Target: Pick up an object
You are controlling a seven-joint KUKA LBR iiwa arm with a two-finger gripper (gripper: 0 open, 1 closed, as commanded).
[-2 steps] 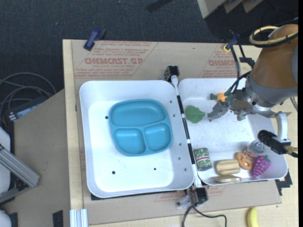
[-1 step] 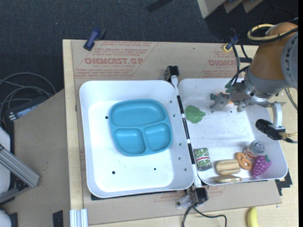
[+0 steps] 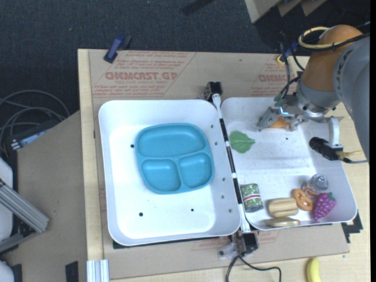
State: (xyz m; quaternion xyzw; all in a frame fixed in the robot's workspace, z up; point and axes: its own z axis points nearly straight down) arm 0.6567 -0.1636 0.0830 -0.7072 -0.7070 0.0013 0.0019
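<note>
My gripper (image 3: pixel 274 118) hangs low over the far end of the right bin (image 3: pixel 276 160), under the orange-banded arm. A small orange thing (image 3: pixel 284 122) lies right at the gripper; whether it is held is unclear. A green leaf (image 3: pixel 241 141) lies near the bin's left wall. At the near end sit a green can (image 3: pixel 251 197), a bread roll (image 3: pixel 282 206), a pretzel (image 3: pixel 304 198), purple grapes (image 3: pixel 323 206) and a small clear bottle (image 3: pixel 318 183).
The left bin (image 3: pixel 117 175) holds a blue divided plate (image 3: pixel 174 157). A black part (image 3: pixel 326 148) on a cable hangs at the right bin's right side. A yellow piece (image 3: pixel 314 270) lies on the bench in front of the bins.
</note>
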